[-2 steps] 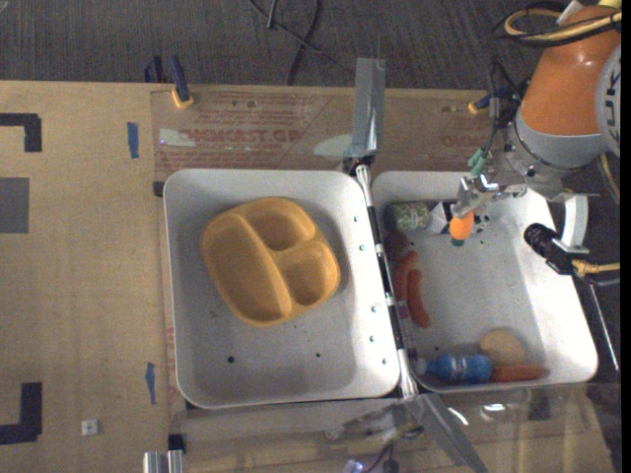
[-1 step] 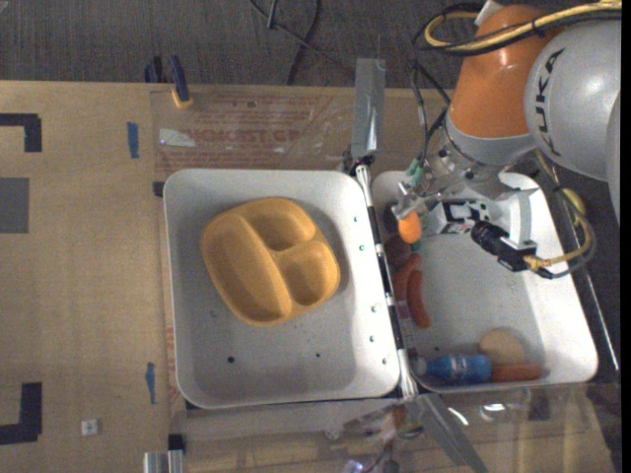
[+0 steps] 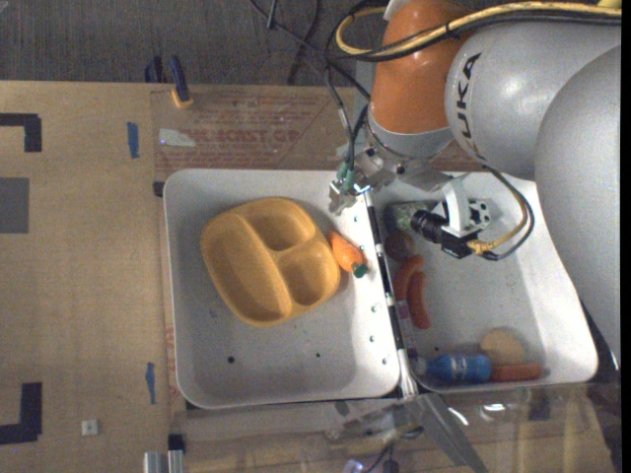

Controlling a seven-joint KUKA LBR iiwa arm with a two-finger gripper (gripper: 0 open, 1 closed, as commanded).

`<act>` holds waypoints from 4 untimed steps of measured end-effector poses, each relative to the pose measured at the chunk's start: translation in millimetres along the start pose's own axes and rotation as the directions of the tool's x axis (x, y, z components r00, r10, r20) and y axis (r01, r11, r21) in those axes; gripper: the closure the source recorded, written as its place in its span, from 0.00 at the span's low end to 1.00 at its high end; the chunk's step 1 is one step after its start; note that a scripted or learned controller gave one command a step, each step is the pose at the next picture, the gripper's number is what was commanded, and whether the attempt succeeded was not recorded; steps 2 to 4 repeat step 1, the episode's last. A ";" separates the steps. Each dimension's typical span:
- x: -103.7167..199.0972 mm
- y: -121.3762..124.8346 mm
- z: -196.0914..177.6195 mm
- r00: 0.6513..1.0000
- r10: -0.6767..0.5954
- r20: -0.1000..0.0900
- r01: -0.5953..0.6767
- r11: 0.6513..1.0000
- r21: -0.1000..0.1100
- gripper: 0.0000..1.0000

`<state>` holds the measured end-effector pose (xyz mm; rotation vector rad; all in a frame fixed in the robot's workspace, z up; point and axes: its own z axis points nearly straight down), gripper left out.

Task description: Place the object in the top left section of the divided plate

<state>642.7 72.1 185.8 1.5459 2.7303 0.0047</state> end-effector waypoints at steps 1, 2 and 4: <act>-3.4 -122.2 -45.2 1.000 0.030 -0.001 -0.030 1.000 0.003 1.00; -3.4 -122.2 -45.2 1.000 0.030 -0.001 -0.030 1.000 0.003 1.00; -3.4 -122.2 -45.2 1.000 0.030 -0.001 -0.030 1.000 0.003 1.00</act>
